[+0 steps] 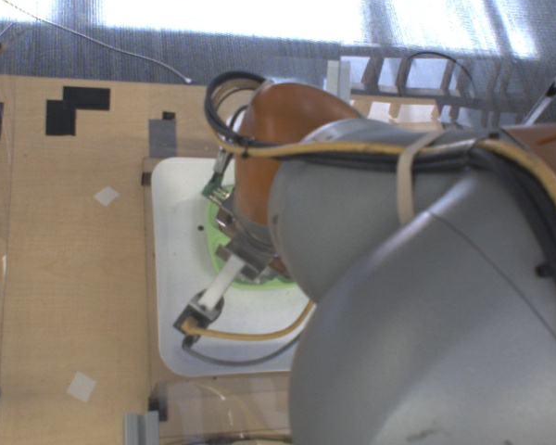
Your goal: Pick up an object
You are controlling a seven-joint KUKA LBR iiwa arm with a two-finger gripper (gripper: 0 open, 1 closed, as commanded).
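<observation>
Lab bench from what I see, a robotics test cell, not a home or shop. Light plywood bench top with black square markers stuck on it, looks like calibration marks. White bin fixed onto the bench with grey brackets at its corners. Big grey industrial arm with an orange band, loose cables looped over it. Ribbed grey mat behind, and a thin wire trailing across it.
</observation>
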